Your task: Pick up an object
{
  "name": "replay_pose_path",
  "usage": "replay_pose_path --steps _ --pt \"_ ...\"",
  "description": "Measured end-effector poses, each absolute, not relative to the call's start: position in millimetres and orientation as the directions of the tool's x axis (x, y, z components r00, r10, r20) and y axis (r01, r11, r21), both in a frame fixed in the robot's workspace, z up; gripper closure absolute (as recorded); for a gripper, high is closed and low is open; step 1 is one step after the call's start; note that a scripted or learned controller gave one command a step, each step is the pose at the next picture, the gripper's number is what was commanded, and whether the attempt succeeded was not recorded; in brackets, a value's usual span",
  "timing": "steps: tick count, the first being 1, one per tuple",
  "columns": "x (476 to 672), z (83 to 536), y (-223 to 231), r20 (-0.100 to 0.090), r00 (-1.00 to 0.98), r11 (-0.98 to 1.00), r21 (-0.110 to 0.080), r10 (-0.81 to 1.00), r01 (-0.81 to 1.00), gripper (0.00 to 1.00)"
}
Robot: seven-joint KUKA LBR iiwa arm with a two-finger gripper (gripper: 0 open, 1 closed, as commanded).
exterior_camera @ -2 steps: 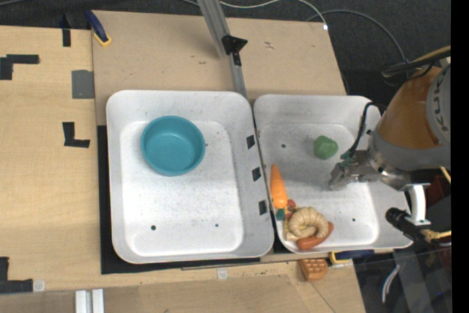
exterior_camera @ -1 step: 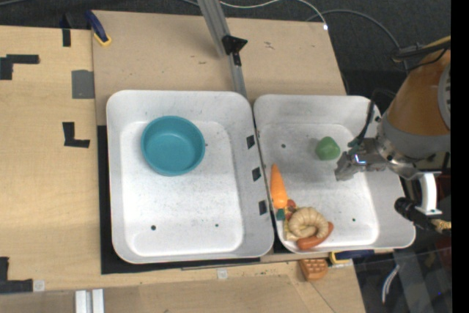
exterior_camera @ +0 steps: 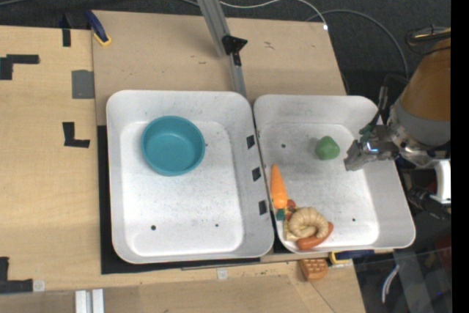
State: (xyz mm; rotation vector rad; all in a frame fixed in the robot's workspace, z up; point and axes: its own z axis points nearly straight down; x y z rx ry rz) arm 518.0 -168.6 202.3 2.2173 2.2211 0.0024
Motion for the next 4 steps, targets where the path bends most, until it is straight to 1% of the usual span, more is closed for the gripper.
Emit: replay_pose_path --steps 1,2,3,4 --pt "542.1 199 -110 0.002 -0.008 0.008 -0.001 1.000 1.000 1.00" --pt "571.8 206 -58 0.002 -0.008 0.008 0.000 1.000 1.000 1.00" --pt "585.3 202 -2 0.002 -0.007 0.007 -0.002 1.000 1.000 1.00" --pt "606.8 197 46 0.002 -0.007 0.007 -0.001 1.000 1.000 1.00"
